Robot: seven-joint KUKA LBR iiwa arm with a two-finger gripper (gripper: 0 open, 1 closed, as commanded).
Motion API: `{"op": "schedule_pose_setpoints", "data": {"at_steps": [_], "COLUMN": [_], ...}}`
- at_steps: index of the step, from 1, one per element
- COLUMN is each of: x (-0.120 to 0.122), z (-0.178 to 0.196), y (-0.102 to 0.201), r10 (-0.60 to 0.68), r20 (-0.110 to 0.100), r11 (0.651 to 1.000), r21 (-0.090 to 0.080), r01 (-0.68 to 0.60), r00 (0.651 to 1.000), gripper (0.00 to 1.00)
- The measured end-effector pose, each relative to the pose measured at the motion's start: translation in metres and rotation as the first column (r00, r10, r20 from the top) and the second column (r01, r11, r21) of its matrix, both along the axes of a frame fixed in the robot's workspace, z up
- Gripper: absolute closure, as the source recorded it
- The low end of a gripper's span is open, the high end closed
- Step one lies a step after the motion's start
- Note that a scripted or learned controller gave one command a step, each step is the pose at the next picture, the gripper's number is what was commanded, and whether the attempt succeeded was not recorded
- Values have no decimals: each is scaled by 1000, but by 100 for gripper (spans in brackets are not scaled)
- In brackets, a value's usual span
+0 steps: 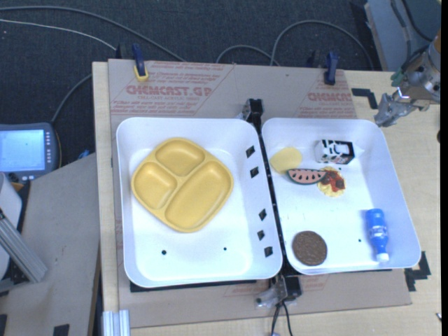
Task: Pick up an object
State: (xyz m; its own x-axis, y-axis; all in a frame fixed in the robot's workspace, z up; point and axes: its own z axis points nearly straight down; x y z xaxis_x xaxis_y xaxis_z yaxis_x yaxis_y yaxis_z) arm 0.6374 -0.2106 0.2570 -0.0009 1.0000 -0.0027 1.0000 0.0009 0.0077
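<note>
One pincer (389,112) beyond right bin's (392,180) far corner; arm raised

The arm (425,68) is cut off by the picture's right edge, so little beyond its wrist shows, above the right bin's (399,208) far corner. The gripper (389,110) at its tip is small and blurred; its state cannot be made out. Inside that bin, the black-and-white object (334,150) is too small to identify, and the yellow-and-red item (333,183) partly overlaps the watermelon slice (305,176), its kind unclear. Left of the left bin (140,257), the screen device (25,149) runs off the picture's left edge. Printed lettering on the board (168,89) behind the bins is only partly legible.
</note>
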Motion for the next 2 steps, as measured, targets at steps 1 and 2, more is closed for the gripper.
{"op": "schedule_pose_setpoints", "data": {"at_steps": [1, 2], "x": [1, -3], "z": [37, 21], "y": [0, 48], "r10": [1, 3], "r20": [-2, -11], "r11": [1000, 1000], "r21": [1, 4], "r01": [-1, -3], "r00": [1000, 1000], "gripper": [100, 100]}}
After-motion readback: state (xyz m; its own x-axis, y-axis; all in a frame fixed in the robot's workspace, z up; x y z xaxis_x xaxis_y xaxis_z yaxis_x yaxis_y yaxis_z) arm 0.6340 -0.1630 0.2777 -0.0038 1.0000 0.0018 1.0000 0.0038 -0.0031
